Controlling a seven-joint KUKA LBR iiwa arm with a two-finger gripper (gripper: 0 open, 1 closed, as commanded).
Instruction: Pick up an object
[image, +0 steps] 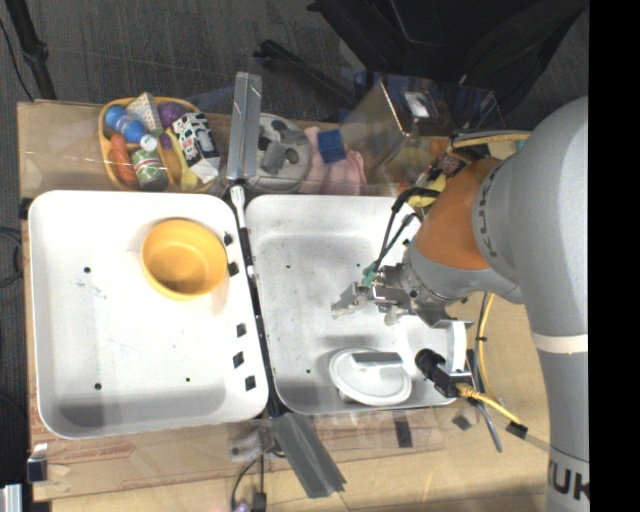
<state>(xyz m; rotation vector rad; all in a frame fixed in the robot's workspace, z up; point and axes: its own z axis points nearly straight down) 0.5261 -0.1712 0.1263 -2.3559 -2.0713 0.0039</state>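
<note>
White oval lidded dish (370, 377), grey handle, right bin (300, 230) front.

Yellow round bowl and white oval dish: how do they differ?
The yellow round bowl sits in the left white bin, toward its far side; the white oval dish sits in the right white bin, at its near edge. The bowl looks deeper, the dish flatter. Neither is in the gripper.
</note>
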